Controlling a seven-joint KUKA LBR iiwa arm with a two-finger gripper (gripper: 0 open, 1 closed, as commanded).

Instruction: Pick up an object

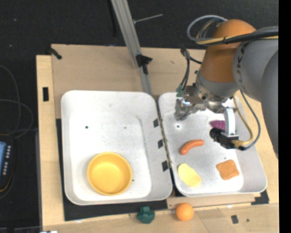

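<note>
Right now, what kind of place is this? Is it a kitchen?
Probably a robot lab, not a kitchen. A robot arm reaches over two white bins on a wooden bench, with toy food like a little sausage and a yellow bowl.

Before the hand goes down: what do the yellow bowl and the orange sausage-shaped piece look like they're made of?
The yellow bowl looks like moulded plastic: uniform colour, smooth rounded rim, soft sheen. The orange sausage-shaped piece in the right bin looks like a plastic or rubber toy food: even colour and rounded ends, but it is too small to tell hard from soft.
</note>
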